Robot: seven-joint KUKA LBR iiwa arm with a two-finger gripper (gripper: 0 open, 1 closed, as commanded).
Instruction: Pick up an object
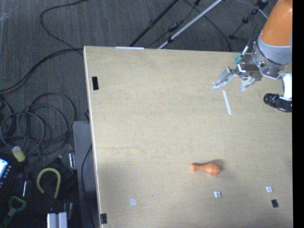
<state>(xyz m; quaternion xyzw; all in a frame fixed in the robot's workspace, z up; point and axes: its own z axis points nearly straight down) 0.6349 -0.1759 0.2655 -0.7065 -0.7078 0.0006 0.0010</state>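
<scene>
Pale wooden tabletop (156, 108) carries a small orange pear-shaped plastic toy (207, 168) at lower centre, well apart from the robot's pincer (233, 80), spread wide and empty. Likely light, stiff, slippery; grip the bulbous end.

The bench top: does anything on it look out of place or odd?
Nothing looks spilled or damaged. An orange pear-shaped object lies on its side on the bench, apart from the hand. A thin white stick lies slanted just below the hand.
</scene>
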